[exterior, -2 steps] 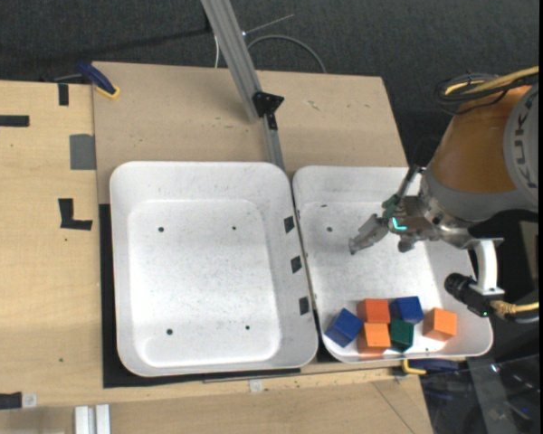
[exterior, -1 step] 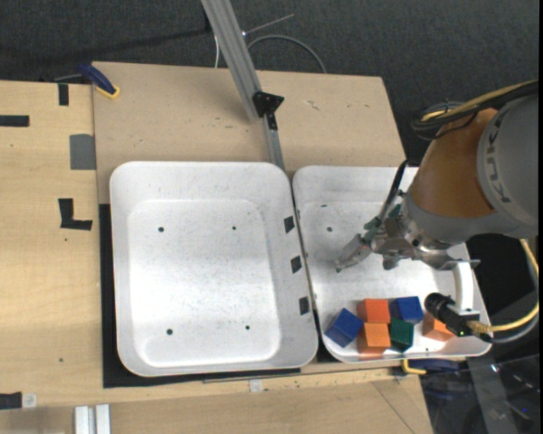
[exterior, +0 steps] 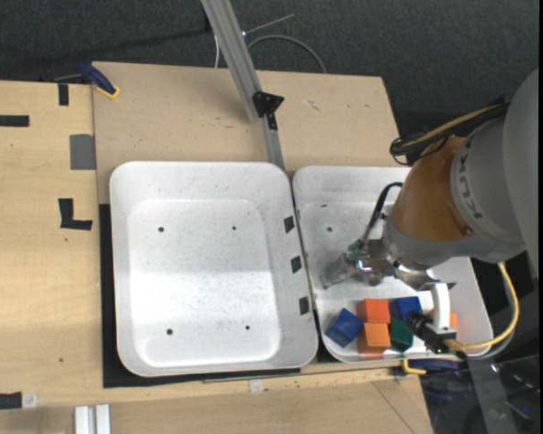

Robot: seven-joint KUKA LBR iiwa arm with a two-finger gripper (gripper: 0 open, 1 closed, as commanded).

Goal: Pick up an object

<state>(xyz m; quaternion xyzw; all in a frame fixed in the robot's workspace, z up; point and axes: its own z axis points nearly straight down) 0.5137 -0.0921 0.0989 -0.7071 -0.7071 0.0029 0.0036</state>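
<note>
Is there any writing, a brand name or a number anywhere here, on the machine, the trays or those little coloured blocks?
None can be read.
The arm, the two white bins and the coloured blocks show no lettering.
The black marks on the bench are plain tape shapes, not letters.

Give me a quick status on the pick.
End effector low in right bin, nothing seen held. Blocks clustered at near edge: blue block, orange block. Nothing in the way.

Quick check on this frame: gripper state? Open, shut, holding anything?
Gripper: cannot be told. It sits low in the right bin, above the coloured blocks, with none of them seen between it.
</note>
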